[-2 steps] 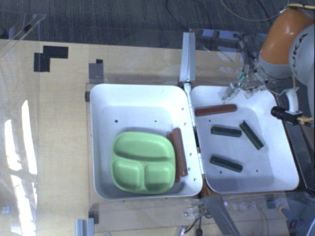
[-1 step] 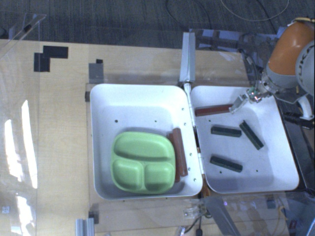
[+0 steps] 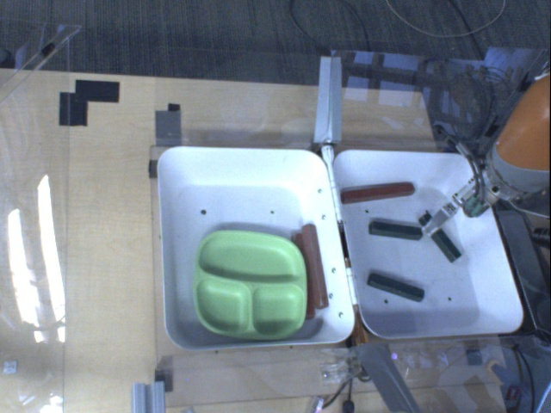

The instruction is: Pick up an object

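Observation:
My gripper [image 3: 434, 219] reaches into the right bin [image 3: 482, 312] from the right, low over its upper middle. Its tip lies between two dark green bars: one [image 3: 395, 229] just to its left and a short slanted one [image 3: 446, 245] just below it. A third dark green bar [image 3: 395, 286] lies nearer the front of the bin. Near the back wall of the same bin rests a brown bar [image 3: 377, 193]. Nothing shows in the gripper's grasp.
The left bin [image 3: 241, 175] holds a green divided tray [image 3: 251, 284] and a brown bar [image 3: 312, 265] standing along the tray's right side. A metal post [image 3: 327, 101] rises behind the wall the bins share. The orange band of the arm [image 3: 525, 132] is at the right edge.

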`<state>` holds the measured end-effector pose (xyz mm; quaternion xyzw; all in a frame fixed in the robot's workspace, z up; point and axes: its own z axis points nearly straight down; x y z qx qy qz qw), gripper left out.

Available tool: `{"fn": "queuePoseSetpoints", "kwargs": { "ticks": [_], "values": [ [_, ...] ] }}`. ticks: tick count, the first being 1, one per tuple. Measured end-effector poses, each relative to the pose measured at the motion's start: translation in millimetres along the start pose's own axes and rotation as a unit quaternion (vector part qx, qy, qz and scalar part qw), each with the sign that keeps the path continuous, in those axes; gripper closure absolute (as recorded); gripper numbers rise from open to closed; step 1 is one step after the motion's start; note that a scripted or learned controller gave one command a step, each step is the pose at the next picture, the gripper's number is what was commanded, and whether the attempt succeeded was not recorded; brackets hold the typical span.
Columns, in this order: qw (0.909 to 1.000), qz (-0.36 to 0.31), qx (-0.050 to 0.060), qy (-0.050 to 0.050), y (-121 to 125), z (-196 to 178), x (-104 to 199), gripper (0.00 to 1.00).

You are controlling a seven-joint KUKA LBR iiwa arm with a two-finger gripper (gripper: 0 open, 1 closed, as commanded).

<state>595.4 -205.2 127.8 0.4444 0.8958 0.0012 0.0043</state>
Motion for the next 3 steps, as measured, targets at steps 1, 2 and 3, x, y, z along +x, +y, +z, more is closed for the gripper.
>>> {"fn": "queuePoseSetpoints", "kwargs": {
  "ticks": [1, 2, 3],
  "values": [
    [0.9995, -0.03, -0.002, -0.003, -14.8, 36.6, 12.2, 0.0],
    [0.9995, -0.03, -0.006, -0.007, -10.6, 21.9, 10.4, 1.0],
    [0.9997, 0.025, -0.002, -0.003, 2.3, -122.2, 32.3, 1.0]
  ]
}}
